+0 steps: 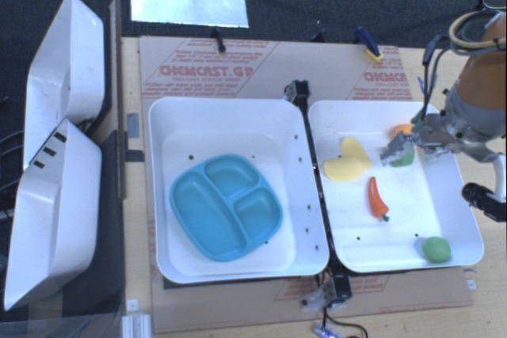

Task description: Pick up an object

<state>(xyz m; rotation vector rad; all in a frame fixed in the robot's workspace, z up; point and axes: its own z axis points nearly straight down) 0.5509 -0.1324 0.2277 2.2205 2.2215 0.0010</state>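
1. Pepper (377,198), red-orange and slim, lies near the middle of the right bin (463,202); its long axis runs from the bin's far side toward the near side, green stem tip at the near end.
2. Yellow piece (347,161) lies just beside the pepper, toward the bin's left wall and far side, apart from it.
3. Green ball (435,249) sits in the near right corner, well apart from the pepper.
4. Green piece (403,158) and orange piece (403,129) lie by the far right part of the bin, partly hidden under the gripper.
5. Gripper (398,148) hangs over that far right part, at the green piece; whether it touches or holds it cannot be told.
6. Left bin (174,123) carries a blue tray (226,206) with three compartments, toward its near left.
7. Clamp (367,43) sits at the bench's far edge.
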